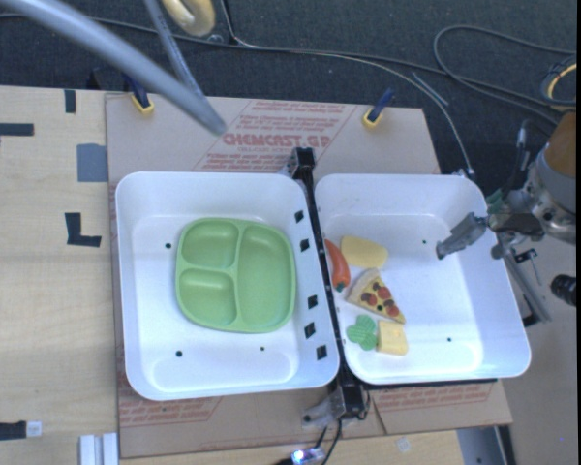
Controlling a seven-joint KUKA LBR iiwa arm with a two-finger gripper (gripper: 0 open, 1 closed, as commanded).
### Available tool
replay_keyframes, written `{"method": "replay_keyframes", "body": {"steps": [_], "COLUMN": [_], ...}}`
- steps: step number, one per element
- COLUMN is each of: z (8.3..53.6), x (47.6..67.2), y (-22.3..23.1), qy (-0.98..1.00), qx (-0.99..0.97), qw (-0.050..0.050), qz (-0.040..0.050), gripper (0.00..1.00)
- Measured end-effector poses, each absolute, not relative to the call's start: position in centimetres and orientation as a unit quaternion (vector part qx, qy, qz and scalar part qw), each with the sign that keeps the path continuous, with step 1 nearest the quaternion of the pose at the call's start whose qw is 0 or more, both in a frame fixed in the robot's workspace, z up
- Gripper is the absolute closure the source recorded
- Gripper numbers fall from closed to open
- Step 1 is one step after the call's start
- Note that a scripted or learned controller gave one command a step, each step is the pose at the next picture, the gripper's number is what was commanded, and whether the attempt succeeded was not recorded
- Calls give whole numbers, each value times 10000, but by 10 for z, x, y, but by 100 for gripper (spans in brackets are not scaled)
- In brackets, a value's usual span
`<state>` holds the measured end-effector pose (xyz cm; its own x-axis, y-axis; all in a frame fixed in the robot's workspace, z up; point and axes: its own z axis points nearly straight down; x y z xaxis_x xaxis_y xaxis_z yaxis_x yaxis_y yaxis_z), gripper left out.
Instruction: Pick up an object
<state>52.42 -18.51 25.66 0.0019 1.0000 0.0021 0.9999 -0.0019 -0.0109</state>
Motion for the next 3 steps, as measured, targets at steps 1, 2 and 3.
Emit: {"method": "replay_keyframes", "body": {"steps": [1, 2, 3], "z": [262, 216, 171], "x": [526, 521, 522], "y": [-185, -180, -175], "qy": [-7074, -7073, -7074], "qx": [-7068, -7069, -7068], "qw": [5, 19, 21], "qz": [5, 17, 20], "gripper": [0, 0, 0]}}
